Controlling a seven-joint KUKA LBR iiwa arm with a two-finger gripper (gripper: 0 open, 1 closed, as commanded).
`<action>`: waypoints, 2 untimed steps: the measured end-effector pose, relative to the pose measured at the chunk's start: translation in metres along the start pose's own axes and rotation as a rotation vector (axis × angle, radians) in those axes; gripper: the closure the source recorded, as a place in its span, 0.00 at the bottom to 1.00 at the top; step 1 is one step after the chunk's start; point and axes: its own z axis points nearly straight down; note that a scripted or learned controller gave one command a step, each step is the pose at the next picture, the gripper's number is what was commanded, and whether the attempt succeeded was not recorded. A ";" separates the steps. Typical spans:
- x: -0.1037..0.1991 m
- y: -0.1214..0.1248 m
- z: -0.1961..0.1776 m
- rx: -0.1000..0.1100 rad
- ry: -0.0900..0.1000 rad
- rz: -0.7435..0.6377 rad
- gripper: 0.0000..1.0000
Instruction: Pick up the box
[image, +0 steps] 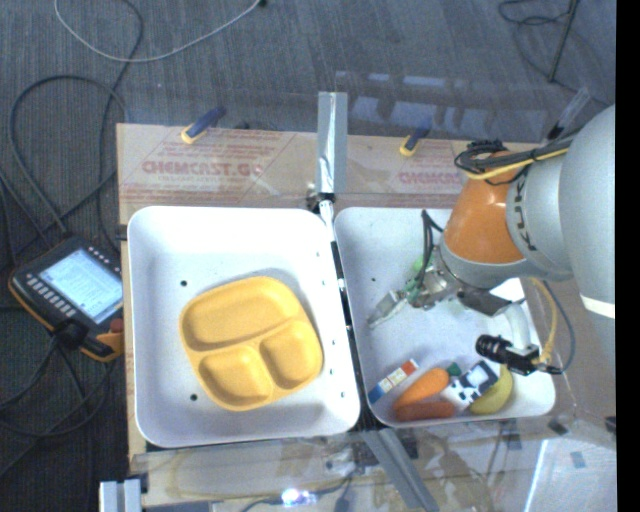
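Yellow plastic divided tray (252, 342) lies in the left bin (150, 300), near its centre, with nothing else beside it. Left of that bin, on the floor at nine o'clock, rests a teach pendant (70, 290) with its screen lit.

Moving right, the right bin (380, 240) carries the loose items, all gathered along its near edge at about six o'clock. First among them is the box (393, 381), small, white with coloured markings, lying flat against the bin's near-left corner. Its long axis runs slantwise, from roughly eight o'clock to two o'clock, the upper end pointing toward the carrot (425, 389), which sits just beside it. Further right lie a small patterned item (470, 382) and a banana (495, 394).

The gripper (395, 303) hangs over the bin's middle, at about twelve o'clock from the box and well apart from it. Nothing is seen between its fingers; whether they stand apart or closed cannot be told.

Assessment: the box rests in the bin, not yet lifted. Approach, descent, grasp and lift all appear outstanding.
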 end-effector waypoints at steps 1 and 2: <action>0.013 -0.067 -0.001 -0.004 -0.003 -0.062 0.00; 0.014 -0.066 -0.009 -0.003 0.000 -0.061 1.00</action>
